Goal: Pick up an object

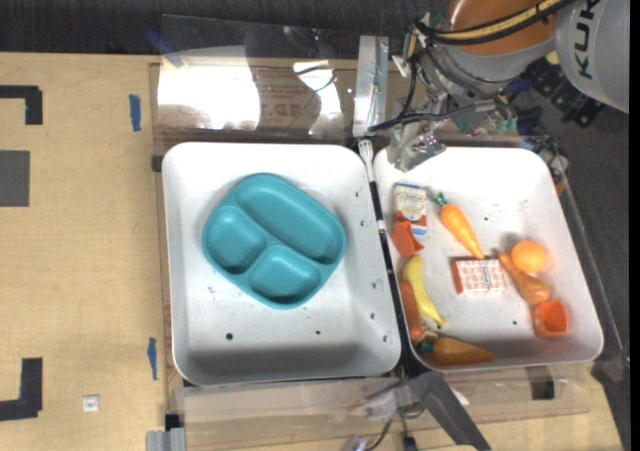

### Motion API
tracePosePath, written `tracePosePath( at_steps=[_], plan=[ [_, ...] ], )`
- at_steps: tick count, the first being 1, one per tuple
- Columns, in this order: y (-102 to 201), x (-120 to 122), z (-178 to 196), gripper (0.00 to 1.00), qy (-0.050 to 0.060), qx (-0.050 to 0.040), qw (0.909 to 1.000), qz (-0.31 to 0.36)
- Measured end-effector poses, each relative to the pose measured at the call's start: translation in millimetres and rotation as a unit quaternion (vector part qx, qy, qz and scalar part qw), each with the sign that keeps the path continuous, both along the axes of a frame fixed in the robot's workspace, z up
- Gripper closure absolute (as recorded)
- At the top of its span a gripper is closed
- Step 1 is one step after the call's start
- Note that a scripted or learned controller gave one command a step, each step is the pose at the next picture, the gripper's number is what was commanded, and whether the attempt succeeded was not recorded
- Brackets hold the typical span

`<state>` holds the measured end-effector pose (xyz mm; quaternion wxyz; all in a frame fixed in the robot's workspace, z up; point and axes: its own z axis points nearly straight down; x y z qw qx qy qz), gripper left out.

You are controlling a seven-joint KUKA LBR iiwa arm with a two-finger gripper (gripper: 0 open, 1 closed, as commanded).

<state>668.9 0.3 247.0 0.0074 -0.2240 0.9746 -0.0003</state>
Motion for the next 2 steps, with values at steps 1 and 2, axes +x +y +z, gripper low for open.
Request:
tracePosePath(
  at_steps=[1,2],
  plan=[
    [-22,-56,-62,1.0,0.006,-0.0017,0.987,0.161],
    [-33,-37,-34,1.0,0.001,-0.0016,0.9911,0.133]
  ],
)
